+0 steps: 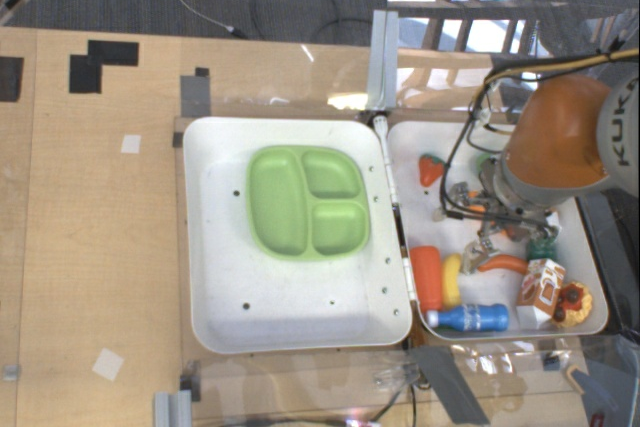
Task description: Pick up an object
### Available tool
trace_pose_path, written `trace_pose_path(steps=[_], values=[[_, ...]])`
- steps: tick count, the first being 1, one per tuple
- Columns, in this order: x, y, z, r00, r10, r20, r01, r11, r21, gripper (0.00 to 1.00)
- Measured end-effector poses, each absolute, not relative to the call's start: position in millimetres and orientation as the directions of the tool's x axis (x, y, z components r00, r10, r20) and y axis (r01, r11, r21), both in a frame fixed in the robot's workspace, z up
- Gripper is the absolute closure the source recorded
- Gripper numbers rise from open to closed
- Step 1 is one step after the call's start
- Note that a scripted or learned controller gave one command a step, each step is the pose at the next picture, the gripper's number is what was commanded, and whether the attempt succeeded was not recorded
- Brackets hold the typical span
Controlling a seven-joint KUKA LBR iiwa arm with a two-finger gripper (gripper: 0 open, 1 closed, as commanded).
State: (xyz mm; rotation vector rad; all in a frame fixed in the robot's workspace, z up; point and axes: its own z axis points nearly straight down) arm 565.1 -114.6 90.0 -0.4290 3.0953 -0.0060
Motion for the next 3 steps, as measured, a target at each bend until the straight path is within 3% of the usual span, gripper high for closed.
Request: trace_pose_path(steps=[1,2,3], values=[[530.9,-167,90,-0.981,-0.194,-0.015,-0.194,0.981,-0.006,0.00],[501.7,-98,93,-0.967,-0.253,-0.031,-0.253,0.967,-0.018,0.00],[561.0,-86,90,-0.975,-0.223,-0.017,-0.223,0.975,-0.006,0.00]])
